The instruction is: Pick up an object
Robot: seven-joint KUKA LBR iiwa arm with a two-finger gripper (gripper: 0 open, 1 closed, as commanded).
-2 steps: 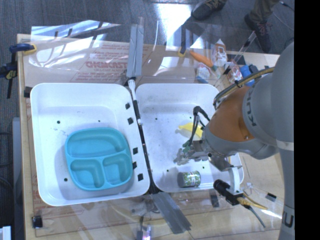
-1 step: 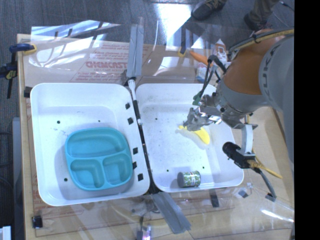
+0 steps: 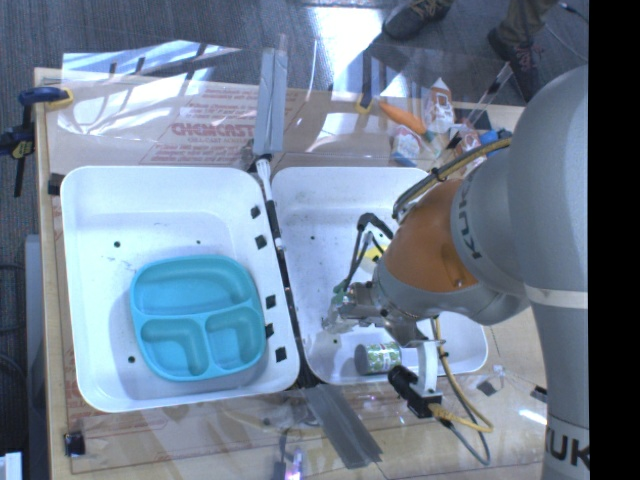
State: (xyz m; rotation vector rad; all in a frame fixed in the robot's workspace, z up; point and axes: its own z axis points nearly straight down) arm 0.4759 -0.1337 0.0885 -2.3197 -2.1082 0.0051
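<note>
A small can [image 3: 380,357] lies on its side near the right bin's [image 3: 310,258] front wall. The gripper [image 3: 352,313] hangs just beside it; its opening I cannot tell. Judged: approach step; next, centre over the can.

Floor [image 3: 150,8]: dark grey carpet beyond the bench's far edge.
Bench [image 3: 150,118]: pale wood under glare-streaked clear sheeting.
Clamp [image 3: 25,118]: blue, at the bench's left edge.
</note>
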